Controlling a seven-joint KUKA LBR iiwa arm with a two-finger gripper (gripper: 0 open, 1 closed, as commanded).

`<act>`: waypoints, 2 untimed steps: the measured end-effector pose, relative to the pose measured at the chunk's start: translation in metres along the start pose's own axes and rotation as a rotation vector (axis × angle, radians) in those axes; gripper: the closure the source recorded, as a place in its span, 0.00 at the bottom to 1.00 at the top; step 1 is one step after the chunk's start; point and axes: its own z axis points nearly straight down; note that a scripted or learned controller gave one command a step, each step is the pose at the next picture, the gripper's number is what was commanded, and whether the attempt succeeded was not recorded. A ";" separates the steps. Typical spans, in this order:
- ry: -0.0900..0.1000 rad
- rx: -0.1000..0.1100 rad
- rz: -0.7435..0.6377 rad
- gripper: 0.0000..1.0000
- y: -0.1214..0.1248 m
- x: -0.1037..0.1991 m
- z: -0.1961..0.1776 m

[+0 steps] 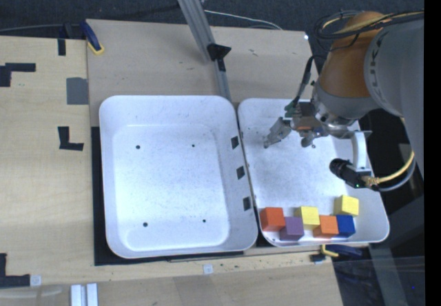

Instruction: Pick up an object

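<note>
The gripper point(279, 134) hangs over the far part of the right bin point(275, 167), fingers spread and holding nothing, the arm point(358, 70) bending in from the right. The blocks point(310, 220) lie clustered along the bin's near edge, well apart from it.

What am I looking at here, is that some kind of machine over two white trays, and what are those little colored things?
It is a robot arm, grey with an orange band, reaching in from the right. One camera, fixed above the bench, looks down at a slant. On the bench sit two shallow white bins side by side. The gripper, the part that grabs, hangs over the upper part of the right bin, with nothing seen in it. Whether it is open cannot be told. Along that bin's near edge lie small blocks: an orange block, a purple block, two yellow blocks, another orange one and a blue block. The left bin has only small dark marks.
</note>
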 end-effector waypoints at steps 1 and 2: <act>0.004 0.000 -0.009 0.00 0.001 0.087 0.000; 0.002 0.001 -0.004 0.00 -0.036 0.119 -0.005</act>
